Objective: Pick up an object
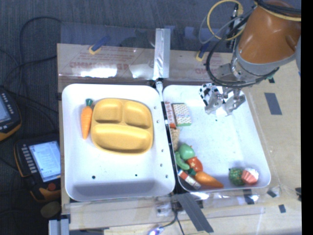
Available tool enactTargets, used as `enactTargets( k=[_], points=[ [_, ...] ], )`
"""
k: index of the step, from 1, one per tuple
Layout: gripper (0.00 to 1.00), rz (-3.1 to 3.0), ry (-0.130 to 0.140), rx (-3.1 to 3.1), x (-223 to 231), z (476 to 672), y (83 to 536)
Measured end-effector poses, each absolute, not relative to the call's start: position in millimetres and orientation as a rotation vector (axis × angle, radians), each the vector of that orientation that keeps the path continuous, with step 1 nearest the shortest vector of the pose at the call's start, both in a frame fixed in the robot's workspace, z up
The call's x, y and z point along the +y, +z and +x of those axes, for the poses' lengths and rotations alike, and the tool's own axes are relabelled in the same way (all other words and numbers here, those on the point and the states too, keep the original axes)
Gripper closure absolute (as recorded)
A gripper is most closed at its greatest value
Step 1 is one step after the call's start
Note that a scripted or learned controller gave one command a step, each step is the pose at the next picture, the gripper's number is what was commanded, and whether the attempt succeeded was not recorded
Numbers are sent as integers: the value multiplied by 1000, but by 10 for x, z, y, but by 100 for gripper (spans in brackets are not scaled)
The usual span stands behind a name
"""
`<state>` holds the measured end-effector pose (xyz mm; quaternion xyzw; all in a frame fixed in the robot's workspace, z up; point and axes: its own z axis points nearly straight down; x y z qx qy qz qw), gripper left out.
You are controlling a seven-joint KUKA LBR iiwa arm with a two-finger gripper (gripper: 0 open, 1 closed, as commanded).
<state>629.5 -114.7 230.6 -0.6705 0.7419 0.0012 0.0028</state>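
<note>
Objects for picking lie mostly in the right bin (254, 126): a small patterned box (182, 114) sits near its upper left corner, a black-and-white spotted toy (209, 91) rests by the far wall, and a cluster along the near left edge holds a green vegetable (185, 153), a red piece (194, 164) and an orange carrot-shaped piece (209, 180), all touching or just beside one another. A red, white and green item (243, 176) lies apart near the bin's near right corner. The left bin (73, 170) carries a yellow divided tray (122, 125) with a carrot (86, 121) lying just beside its left edge, green top pointing away. The jaws (224, 103) hang over the upper part of the right bin, just beside the spotted toy and apart from the box; whether they are released or clenched cannot be told, as the metal parts blur together against the white floor, and nothing shows between them. The arm (266, 33) with its orange band comes in over the desk (283, 146) from the upper right.
</note>
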Motion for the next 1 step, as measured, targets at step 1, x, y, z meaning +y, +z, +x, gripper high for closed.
enactTargets(
  k=[1],
  points=[
    [100, -2095, 6, 2333, -797, 6690, 2129]
  ],
)
